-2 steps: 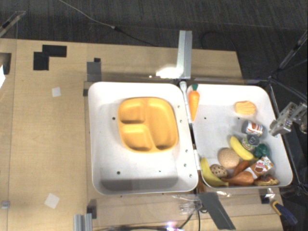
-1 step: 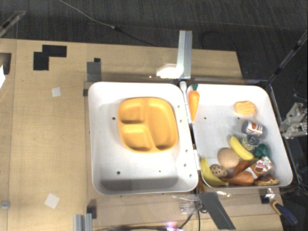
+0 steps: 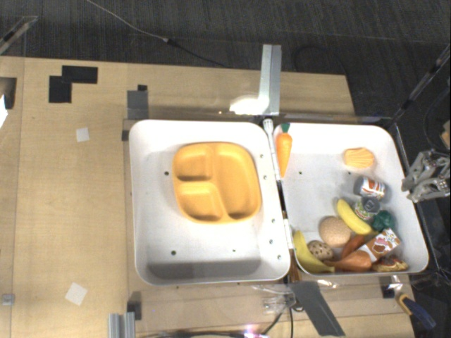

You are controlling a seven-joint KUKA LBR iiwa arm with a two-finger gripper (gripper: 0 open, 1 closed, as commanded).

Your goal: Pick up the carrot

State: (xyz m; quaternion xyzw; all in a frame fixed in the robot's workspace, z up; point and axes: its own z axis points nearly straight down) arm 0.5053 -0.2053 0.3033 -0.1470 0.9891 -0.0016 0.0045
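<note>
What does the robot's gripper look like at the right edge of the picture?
The gripper is a small grey metal assembly with pale, shiny parts and an angular, skeletal frame. It is blurred, so markings cannot be read. Thin dark cables run above it.

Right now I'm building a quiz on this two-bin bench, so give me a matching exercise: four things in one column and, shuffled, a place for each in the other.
Things:
1. carrot
2. yellow divided plate
3. gripper
4. yellow round biscuit-like food

Places:
A. middle of the left bin
B. at the right bin's outer right rim
C. top left corner of the right bin, along the divider
D. upper right part of the right bin

Pairs: 1-C, 2-A, 3-B, 4-D
</note>
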